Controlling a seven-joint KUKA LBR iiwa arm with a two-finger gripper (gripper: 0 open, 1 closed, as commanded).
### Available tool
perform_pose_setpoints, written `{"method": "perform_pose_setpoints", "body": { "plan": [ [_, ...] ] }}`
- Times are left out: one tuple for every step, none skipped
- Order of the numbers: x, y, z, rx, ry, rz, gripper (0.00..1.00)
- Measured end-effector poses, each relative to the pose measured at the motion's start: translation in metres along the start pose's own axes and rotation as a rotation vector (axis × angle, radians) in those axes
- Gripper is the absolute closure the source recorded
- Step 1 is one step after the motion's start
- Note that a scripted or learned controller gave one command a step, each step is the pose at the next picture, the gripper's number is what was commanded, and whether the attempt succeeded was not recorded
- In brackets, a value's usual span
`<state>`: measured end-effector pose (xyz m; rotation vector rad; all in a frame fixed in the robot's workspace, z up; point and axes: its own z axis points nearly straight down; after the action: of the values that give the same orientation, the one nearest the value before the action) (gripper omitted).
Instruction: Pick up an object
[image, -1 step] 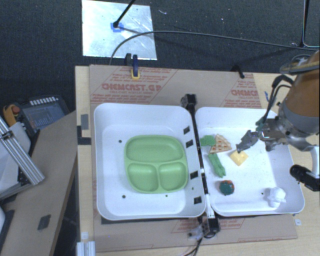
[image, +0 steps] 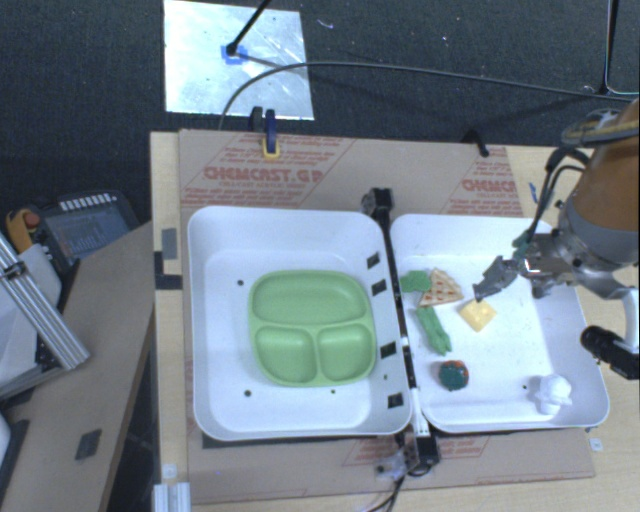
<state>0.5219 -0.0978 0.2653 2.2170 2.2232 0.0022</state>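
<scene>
Item: cheese wedge (image: 479, 316), right of frame, directly below-left of my gripper (image: 487, 285); fingers spread open, nothing held; no long axis to match

A robotics lab: white bins (image: 290, 225) clamped on a cardboard-covered bench (image: 330, 165), cables, teach pendant (image: 85, 232) at left.

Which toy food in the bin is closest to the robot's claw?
The yellow cheese block, just below the gripper. The pizza slice, green pieces and white toy lie farther away.
</scene>
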Motion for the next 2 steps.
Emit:
{"method": "perform_pose_setpoints", "body": {
  "plan": [
    [0.004, -0.005, 0.044, 0.004, 0.001, 0.002, 0.00],
    [0.001, -0.004, 0.086, 0.005, 0.001, 0.002, 0.00]
  ]
}}
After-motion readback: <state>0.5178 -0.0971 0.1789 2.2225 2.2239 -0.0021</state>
